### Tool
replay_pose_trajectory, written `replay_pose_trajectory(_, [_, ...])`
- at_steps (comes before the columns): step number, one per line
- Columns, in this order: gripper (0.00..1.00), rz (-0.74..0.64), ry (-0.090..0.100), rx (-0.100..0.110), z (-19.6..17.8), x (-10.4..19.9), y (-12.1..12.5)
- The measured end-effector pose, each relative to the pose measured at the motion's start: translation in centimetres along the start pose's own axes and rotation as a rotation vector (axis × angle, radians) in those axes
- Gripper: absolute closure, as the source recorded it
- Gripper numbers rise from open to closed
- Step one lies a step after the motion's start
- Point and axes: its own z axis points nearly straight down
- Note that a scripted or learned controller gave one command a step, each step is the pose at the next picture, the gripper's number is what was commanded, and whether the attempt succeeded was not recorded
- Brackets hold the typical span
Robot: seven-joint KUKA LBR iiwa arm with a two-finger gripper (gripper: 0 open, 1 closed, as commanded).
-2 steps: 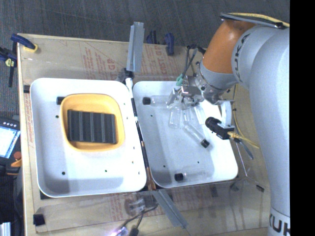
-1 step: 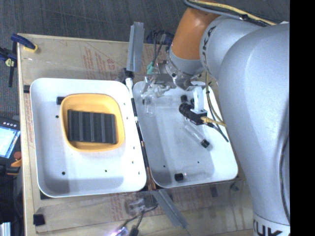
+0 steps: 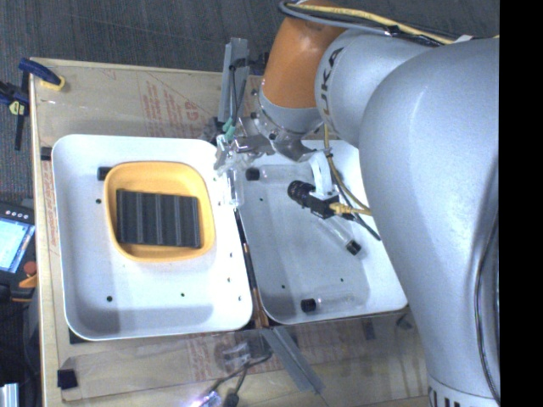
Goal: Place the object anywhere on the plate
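The plate (image 3: 159, 214) is yellow with a dark ribbed middle and lies in the left white bin (image 3: 85, 303), toward its far side. My gripper (image 3: 228, 166) hangs over the seam between the two bins, just right of the plate's right rim. The grey arm with its orange band (image 3: 297, 58) comes in from the upper right and covers much of the right bin (image 3: 297, 270). Pale gripper parts blend with the white bins, and I cannot make out any object at the gripper.
A black fitting with a yellow cable (image 3: 310, 197) hangs off the wrist above the right bin. Small dark dots (image 3: 308, 305) mark that bin's floor. Clamps (image 3: 38, 73) sit at the bench's far left corner, and a screen (image 3: 13, 240) stands at the left edge.
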Motion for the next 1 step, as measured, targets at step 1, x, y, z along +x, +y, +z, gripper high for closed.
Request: replay_pose_trajectory(1, [0.0,0.0,0.0,0.0,-0.01,-0.01,0.0])
